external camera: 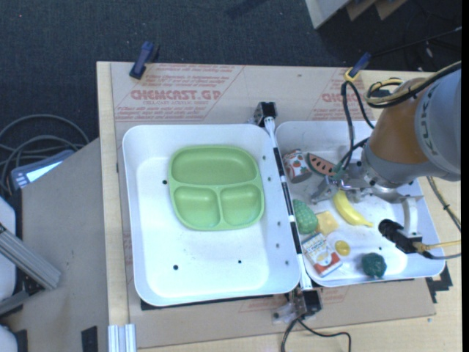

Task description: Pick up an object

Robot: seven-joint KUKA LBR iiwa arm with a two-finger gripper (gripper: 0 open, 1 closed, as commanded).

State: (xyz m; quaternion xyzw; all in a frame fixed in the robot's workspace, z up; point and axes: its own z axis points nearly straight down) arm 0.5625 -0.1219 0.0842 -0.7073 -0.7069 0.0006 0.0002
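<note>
Two shallow white bins sit side by side on the counter, a brown board printed with red lettering. The left bin holds a light green divided plate, lying flat toward the back of the bin, with bare white floor in front of it. The right bin holds a scatter of small toy foods: a watermelon slice near the back, a small red and white carton just left of it, a yellow banana in the middle, a green piece close to the divider, a yellow block beside it, a juice box near the front, a small round red and yellow piece to its right, and a dark green broccoli at the front. The arm reaches in from the right over this bin, and its end effector is down among the items, just above the banana and near the watermelon slice. Whether its jaws are apart or closed cannot be told from this angle, and nothing can be seen between them.
</note>
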